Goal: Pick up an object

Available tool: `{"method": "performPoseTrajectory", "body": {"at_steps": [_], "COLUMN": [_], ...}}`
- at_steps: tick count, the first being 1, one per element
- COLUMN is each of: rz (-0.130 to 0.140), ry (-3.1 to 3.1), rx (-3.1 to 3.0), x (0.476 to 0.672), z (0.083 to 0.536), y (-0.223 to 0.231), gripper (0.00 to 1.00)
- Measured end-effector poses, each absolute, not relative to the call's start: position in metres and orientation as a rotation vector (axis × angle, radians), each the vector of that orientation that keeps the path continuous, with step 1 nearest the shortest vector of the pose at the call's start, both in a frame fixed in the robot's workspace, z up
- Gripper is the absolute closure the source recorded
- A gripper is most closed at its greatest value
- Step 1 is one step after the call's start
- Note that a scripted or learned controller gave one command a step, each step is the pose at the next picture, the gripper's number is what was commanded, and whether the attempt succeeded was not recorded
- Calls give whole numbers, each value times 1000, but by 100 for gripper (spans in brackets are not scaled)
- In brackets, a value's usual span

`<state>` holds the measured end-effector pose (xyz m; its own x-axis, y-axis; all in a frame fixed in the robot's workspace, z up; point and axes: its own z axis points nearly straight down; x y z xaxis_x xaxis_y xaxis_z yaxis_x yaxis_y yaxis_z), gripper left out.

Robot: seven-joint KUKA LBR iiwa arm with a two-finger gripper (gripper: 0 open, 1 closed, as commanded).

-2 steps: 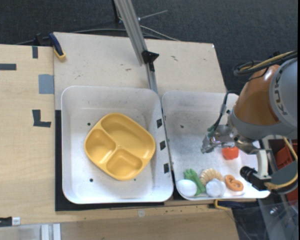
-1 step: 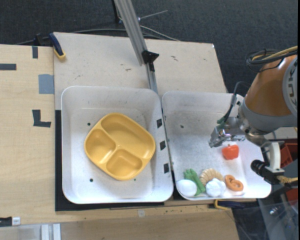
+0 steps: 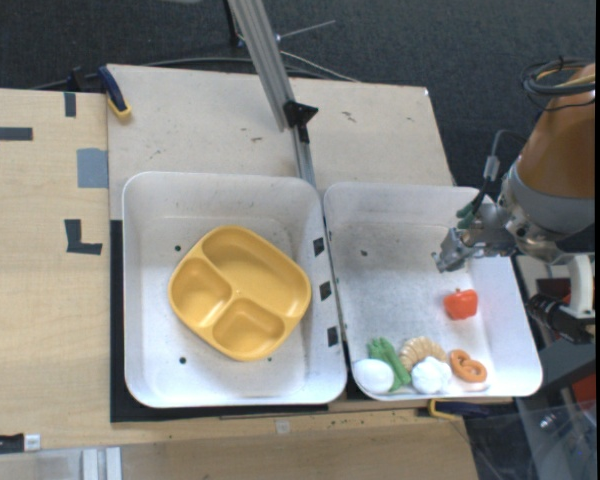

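Along the near edge of the right bin (image 3: 500, 298) lies a row of small items: a white egg-shaped piece (image 3: 373, 375), a green item (image 3: 388, 358), a tan ridged piece (image 3: 420, 349), a white lump (image 3: 431, 373) and an orange pretzel-shaped piece (image 3: 468, 366). A red pepper-like object (image 3: 461, 304) sits apart, nearer the bin's right edge. The left bin (image 3: 145, 268) carries a yellow divided plate (image 3: 240, 291) at its middle. Both bins rest on a pale bench (image 3: 200, 118) over dark carpet; a wood-toned board (image 3: 35, 268) with grey tape marks adjoins on the left. No legible writing appears. A grey metal pole (image 3: 265, 53) crosses the bench's far edge. The gripper (image 3: 452, 256) hangs over the right bin's far-right part, above the red object; its opening cannot be determined and nothing is visibly held.
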<state>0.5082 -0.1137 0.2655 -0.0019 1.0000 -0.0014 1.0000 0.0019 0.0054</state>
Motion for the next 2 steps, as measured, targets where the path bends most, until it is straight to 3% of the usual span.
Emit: {"method": "performPoseTrajectory", "body": {"at_steps": [1, 2], "rz": [-3, -1], "ry": [2223, 2231], "rx": [2221, 2215], "x": [508, 526], "z": [263, 251], "y": [-114, -55], "gripper": [100, 100]}}
